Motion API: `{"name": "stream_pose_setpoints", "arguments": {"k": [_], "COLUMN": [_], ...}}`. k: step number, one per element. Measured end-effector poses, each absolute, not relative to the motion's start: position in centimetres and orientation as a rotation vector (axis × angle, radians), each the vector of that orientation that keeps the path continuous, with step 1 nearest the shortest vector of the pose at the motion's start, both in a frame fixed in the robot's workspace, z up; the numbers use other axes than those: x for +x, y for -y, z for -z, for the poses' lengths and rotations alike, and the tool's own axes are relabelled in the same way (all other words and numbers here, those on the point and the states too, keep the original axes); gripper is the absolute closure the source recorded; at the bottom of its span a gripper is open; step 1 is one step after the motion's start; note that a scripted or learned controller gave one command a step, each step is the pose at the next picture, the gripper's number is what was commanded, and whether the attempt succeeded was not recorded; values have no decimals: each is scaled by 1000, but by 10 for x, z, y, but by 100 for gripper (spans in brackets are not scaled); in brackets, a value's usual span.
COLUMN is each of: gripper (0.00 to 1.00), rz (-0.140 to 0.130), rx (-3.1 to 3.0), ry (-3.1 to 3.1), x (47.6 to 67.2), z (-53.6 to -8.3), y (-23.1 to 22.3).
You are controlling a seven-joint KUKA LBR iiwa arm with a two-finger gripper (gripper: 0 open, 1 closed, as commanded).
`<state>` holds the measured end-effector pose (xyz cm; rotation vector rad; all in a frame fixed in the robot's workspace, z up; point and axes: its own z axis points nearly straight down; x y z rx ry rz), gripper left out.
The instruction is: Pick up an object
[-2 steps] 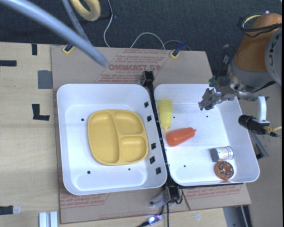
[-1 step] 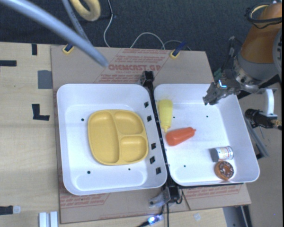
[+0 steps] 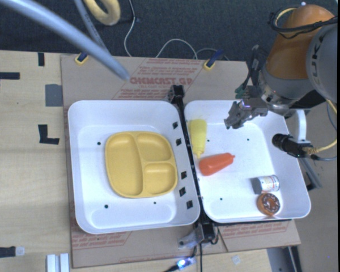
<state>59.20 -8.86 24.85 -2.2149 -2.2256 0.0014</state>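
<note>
The arm comes in from the right, and its claw [image 3: 236, 119] hangs over the top part of the right bin [image 3: 287, 169]. Whether the claw is spread or pressed together cannot be told. Below it lie a carrot [image 3: 216, 163], a yellow corn [image 3: 198, 135], a small can [image 3: 265, 184] and a donut [image 3: 270, 204]. A yellow plate [image 3: 140, 164] sits in the left bin [image 3: 88, 152]. Red letters on the cardboard [image 3: 158, 79] are too blurry to read.

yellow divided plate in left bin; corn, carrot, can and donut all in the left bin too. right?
Not quite. The camera view shows the yellow divided plate in the left bin, but the corn, carrot, can and donut all lie in the right bin. The hand hovers over that right bin's far side.
</note>
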Motion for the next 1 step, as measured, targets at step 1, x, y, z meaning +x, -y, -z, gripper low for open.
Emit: {"name": "stream_pose_setpoints", "arguments": {"k": [1], "gripper": [100], "rz": [-3], "rx": [-2215], "ry": [2225], "x": [584], "z": [-241], "y": [40]}}
